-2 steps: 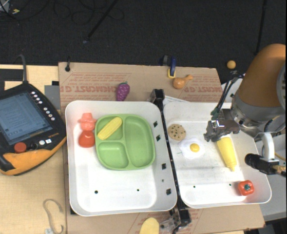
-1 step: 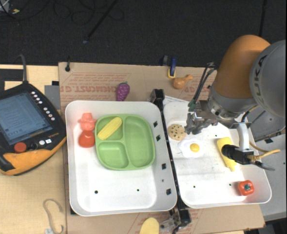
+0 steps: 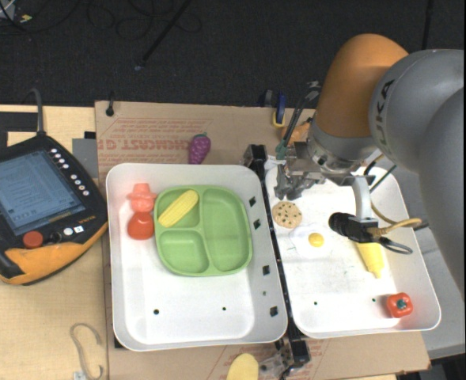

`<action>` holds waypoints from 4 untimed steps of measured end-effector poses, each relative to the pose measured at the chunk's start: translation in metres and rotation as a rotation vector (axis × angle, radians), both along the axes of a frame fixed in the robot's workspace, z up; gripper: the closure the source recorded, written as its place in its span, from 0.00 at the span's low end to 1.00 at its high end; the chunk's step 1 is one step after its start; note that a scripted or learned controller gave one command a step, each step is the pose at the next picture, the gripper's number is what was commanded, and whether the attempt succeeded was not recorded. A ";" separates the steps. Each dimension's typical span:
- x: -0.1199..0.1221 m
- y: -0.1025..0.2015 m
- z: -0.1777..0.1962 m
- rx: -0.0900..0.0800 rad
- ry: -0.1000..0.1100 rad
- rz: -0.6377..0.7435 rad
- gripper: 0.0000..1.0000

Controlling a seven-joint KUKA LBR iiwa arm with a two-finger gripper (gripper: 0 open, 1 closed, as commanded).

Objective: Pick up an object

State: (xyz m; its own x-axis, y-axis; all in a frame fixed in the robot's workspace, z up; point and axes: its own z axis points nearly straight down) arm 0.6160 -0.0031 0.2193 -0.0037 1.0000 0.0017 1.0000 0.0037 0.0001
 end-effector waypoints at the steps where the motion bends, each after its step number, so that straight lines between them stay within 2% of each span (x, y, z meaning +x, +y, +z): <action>1: 0.011 0.045 0.005 0.000 0.001 -0.001 1.00; 2: 0.021 0.056 0.014 -0.001 0.001 -0.004 1.00; 3: 0.014 0.049 -0.001 -0.002 0.004 -0.004 1.00; 4: 0.023 0.054 0.001 -0.002 0.001 -0.005 1.00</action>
